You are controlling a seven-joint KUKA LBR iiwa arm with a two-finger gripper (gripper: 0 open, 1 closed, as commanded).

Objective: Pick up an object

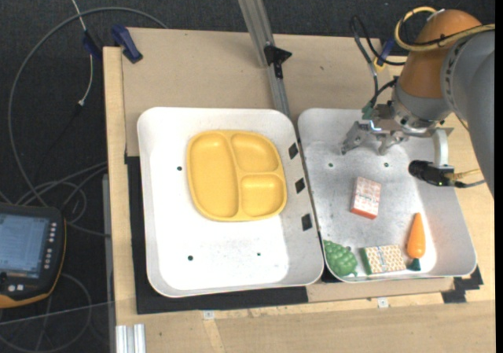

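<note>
Bench (212, 53): 2 white bins side by side; left bin (161, 210) at centre frame, right bin (330, 186) at right of centre.

Left bin: 1 yellow tray (236, 174), 3 compartments, nothing in them, lying in the bin's upper half.

Right bin: 4 items; box (366, 197), small, orange and white, mid-bin, well apart from the rest; carrot (416, 237), toy, lower right near the wall; green piece (340, 258), knobbly, in the lower left corner; flat packet (383, 259), patterned, just beside the green piece along the lower wall.

Gripper (374, 136): upper part of the right bin, fingers spread, nothing between them; above and apart from the box.

Handling, judged: box looks light, stiff, flat-sided, not fragile; best taken across its 2 long sides; carrot looks light, smooth, tapered, likely to slip unless taken at the thick middle; packet lies flat, little to pinch.

Edges and room: box has bare floor on all sides, easiest approach; carrot, packet and green piece crowd the lower wall and corners, fingers risk striking the rim there; metal post (255, 21) rises at upper centre beside the bins' shared edge, clear of the box.
</note>
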